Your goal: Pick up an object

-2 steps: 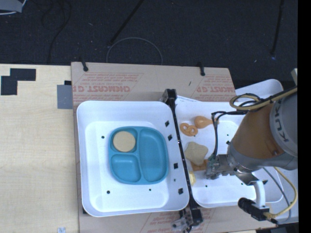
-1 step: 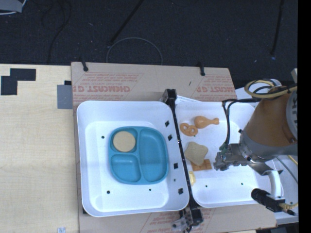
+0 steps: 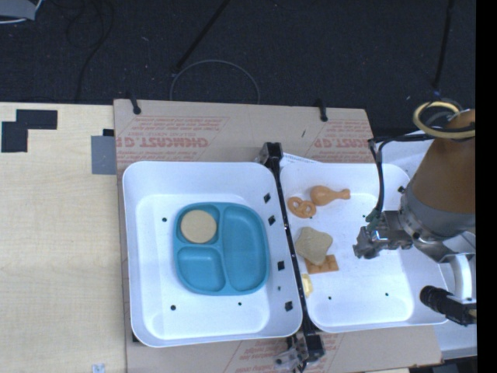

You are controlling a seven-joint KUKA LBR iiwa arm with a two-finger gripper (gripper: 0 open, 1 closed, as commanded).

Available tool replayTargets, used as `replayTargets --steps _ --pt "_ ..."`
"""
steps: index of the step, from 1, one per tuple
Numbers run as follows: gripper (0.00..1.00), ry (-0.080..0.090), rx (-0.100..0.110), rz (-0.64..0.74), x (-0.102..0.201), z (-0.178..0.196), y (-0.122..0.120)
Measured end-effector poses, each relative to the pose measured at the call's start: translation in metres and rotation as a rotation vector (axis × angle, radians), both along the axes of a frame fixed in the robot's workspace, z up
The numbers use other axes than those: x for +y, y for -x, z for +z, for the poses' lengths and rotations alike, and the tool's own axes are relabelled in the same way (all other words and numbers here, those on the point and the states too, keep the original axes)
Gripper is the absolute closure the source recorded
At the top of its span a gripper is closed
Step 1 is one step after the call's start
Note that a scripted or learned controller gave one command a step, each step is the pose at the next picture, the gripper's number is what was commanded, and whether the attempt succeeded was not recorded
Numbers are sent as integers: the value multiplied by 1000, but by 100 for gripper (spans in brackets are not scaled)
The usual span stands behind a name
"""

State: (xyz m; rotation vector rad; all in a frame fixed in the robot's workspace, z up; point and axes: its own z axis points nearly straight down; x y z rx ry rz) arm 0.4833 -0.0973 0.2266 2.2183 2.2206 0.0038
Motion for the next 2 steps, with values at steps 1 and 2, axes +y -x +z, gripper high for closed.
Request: replayTargets --steps 1,2 --pt "100 -1 10 -2 1 -19 0" --pt "100 -3 6 4 57 -11 -6"
